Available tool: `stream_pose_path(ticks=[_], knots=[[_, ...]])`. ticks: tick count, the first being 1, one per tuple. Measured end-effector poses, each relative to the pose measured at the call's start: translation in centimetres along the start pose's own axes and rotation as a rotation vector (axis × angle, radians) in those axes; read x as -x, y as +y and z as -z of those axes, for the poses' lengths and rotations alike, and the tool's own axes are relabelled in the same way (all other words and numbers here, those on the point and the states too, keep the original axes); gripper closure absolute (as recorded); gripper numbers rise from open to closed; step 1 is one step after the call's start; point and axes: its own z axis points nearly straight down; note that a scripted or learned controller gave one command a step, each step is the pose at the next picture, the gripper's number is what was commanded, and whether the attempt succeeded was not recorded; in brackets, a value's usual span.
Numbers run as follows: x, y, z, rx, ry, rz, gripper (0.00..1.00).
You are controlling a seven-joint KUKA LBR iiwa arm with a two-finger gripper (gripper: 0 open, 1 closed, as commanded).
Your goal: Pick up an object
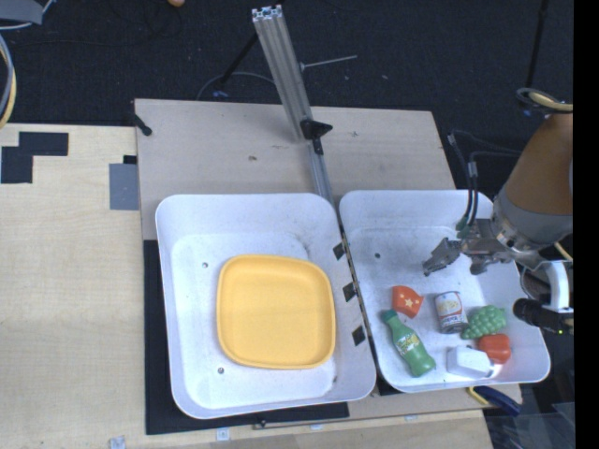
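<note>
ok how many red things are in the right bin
2: a red strawberry near the middle, and a red tomato by the near right corner, beside the grapes. None seems hidden.

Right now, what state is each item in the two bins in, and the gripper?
Square yellow plastic plate: flat in the left white bin.
Green plastic bottle: lying on its side in the right white bin.
Small tin can: lying on its side.
Red strawberry toy: resting, untouched.
Green grape bunch: resting.
Two-finger gripper: open, holding nothing.
</note>
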Motion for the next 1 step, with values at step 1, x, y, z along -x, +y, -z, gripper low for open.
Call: stream_pose_path(ticks=[1], knots=[[-0.50, -0.78, -4.72, 0.001, 0.000, 0.000, 0.00]])
